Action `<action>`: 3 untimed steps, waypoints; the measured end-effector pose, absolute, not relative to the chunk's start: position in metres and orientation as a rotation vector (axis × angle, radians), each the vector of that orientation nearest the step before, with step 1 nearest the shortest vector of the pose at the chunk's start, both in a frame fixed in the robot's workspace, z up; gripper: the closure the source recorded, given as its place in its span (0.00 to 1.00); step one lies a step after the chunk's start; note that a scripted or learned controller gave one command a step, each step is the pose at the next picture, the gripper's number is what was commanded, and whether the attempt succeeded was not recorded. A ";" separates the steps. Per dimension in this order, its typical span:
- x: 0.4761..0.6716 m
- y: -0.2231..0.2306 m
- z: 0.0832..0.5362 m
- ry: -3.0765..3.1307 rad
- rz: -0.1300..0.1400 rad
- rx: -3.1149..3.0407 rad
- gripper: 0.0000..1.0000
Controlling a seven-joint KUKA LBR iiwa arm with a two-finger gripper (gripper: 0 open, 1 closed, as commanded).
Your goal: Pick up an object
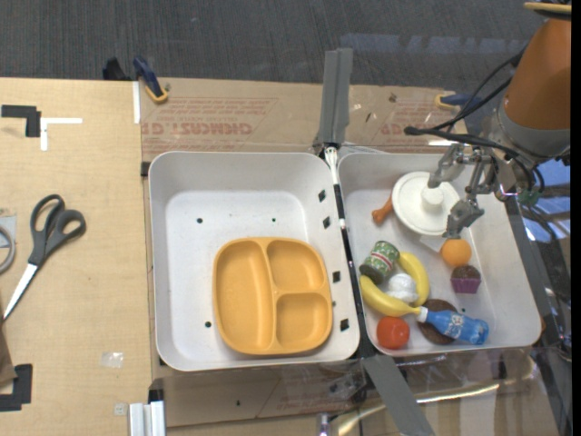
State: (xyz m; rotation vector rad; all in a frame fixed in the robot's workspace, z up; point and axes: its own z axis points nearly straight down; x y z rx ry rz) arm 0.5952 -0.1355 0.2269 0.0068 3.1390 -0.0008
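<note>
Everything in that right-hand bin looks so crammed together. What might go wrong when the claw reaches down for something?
The gripper hangs over the white plate, which is flat and wide, so the fingers may slip off it. The orange beside it is round and could roll away. Further down, the banana, tomato and bottle touch, so a grab there may nudge or lift a neighbour.

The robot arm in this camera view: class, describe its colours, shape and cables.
The arm has a broad rounded orange band above a grey wrist section. Black cables loop beside it. The two-finger gripper is slim grey metal, with thin linkages.
</note>
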 end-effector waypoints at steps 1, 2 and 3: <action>0.598 -0.132 0.107 3.123 -0.004 0.132 0.00; 0.582 -0.100 0.093 3.122 -0.001 0.325 0.00; 0.583 -0.099 0.103 3.118 -0.003 0.320 1.00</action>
